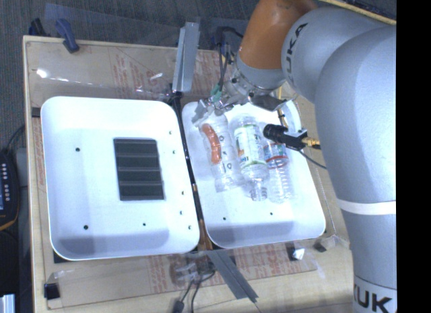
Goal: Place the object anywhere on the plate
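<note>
Where the single overhead camera looks down at a slant, the holdings are as follows.

Desk (101,274): pale board top, carrying two shallow white bins side by side.

Left bin (74,190): holds one dark ribbed rectangular plate (139,169), lying flat near the bin's middle. Nothing rests on the plate.

Right bin (269,227): holds a cluster of items in its upper half. An orange sausage-shaped object (213,143) lies lengthwise toward the left side of the cluster. Just beside it to the right is a clear plastic bottle (249,149) with a green-and-white label, lying on its side. A second clear bottle (279,174) lies to the right of that, close against it.

Arm (350,103): grey with an orange band, entering from the right and bending over the far end of the right bin.

Gripper (219,106): low over the top left corner of the right bin, just above the orange object; whether it is wide or narrow cannot be told, and no item is seen in it.
</note>
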Robot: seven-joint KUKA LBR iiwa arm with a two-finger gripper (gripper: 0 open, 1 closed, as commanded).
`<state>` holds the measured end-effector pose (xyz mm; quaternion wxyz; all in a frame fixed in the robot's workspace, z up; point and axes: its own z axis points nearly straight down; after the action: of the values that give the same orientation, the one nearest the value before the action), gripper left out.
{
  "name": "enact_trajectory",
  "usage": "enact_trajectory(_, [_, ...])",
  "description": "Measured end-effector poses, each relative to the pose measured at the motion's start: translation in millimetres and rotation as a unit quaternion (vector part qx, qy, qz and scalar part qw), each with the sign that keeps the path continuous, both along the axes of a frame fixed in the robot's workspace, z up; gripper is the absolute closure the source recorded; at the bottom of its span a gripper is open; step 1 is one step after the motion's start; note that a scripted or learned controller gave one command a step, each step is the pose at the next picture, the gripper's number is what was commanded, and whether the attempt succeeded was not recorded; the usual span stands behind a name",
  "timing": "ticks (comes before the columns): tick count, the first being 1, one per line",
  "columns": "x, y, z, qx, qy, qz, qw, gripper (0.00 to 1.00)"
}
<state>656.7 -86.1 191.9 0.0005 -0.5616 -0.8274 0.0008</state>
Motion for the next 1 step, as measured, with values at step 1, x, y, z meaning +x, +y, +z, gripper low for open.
enact_trajectory(1, [-66.2,36.9,164.4,-0.0003,-0.002,-0.005,1.0000,1.00])
